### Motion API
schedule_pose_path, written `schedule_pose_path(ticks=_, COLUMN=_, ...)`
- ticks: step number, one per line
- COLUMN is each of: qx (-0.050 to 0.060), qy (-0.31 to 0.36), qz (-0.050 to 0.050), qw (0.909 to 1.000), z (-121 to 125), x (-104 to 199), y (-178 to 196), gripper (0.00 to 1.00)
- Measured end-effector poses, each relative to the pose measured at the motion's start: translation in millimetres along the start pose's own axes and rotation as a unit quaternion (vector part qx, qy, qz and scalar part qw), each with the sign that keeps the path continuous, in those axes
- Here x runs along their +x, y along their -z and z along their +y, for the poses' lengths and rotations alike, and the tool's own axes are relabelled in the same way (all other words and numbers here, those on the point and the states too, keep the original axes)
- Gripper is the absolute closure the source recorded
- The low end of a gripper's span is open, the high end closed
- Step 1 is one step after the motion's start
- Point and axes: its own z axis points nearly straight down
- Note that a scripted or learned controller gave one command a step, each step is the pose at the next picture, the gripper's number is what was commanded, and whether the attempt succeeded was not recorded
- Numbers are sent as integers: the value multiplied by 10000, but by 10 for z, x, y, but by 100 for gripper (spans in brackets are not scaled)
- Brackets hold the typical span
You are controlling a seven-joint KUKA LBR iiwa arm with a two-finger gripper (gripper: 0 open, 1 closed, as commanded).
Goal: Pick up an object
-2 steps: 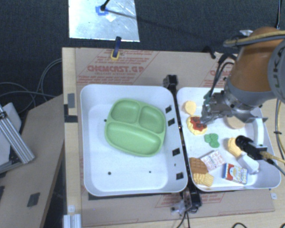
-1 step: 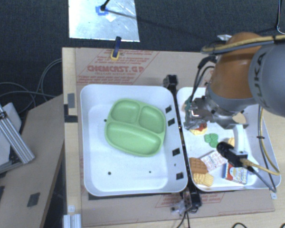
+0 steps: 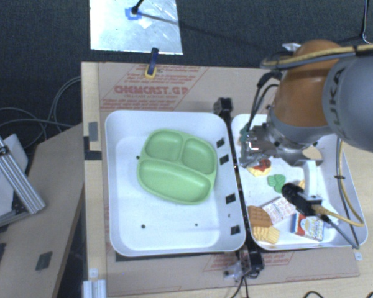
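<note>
The right bin [image 3: 354,213] holds several small items. A yellow and red piece [image 3: 260,167] lies near the bin's left wall, with a small green piece [image 3: 276,180] just below it. Nearer the front lie a white and red packet [image 3: 277,210], a brown cracker [image 3: 258,216], a yellow waffle piece [image 3: 268,234] and a blue, red and white packet [image 3: 311,228]. My gripper [image 3: 253,149] hangs low over the upper left part of this bin, right above the yellow and red piece. The wrist and orange band hide the bin's far part.
The left bin [image 3: 121,228] holds a green divided plate [image 3: 176,166]. A black divider with clips [image 3: 231,166] runs between the bins. A metal sheet [image 3: 135,17] lies beyond the bench, and an aluminium frame [image 3: 9,166] stands at the left.
</note>
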Motion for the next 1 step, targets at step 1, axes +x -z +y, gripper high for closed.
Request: schedule_pose_path(ticks=1, qx=2, qy=0, qz=-1, qw=10000, z=-7, x=37, y=-16, gripper=100)
